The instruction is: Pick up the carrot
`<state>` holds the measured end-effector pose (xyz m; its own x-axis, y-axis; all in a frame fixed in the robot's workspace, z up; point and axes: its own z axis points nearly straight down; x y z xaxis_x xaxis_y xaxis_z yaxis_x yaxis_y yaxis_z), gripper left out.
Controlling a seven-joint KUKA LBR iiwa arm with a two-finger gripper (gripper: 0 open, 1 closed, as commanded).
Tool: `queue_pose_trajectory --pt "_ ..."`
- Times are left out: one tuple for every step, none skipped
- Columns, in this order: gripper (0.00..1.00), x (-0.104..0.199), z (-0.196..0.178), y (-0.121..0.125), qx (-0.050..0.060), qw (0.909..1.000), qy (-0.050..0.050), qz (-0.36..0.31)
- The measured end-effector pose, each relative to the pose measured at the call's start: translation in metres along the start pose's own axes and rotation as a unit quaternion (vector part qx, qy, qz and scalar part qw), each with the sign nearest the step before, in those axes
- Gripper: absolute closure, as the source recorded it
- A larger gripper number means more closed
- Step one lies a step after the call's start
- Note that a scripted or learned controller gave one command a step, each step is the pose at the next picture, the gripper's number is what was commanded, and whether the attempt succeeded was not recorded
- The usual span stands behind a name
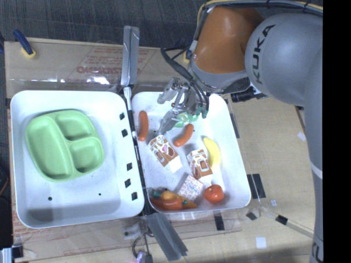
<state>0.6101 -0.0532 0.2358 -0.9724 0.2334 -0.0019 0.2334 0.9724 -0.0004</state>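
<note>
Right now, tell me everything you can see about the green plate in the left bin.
The green plate is pale green and looks like plastic, with rounded corners and three compartments: a long one on its left and two smaller ones on its right, all showing bare green. It lies flat, right side up and slightly turned, on the white floor of the left bin, toward its far left part.

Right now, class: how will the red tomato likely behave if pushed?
The tomato looks round, so it would probably roll. Its shiny skin suggests it may slip from a grip. The carton beside it and the bin wall might stop it.
</note>
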Motion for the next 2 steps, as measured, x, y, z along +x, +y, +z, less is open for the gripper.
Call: queue_pose_trajectory --pt "0.00 0.009 0.100 -0.047 0.000 0.9980 0.001 -0.062" --pt "0.00 -0.028 0.129 -0.067 -0.003 0.9967 -0.006 -0.081"
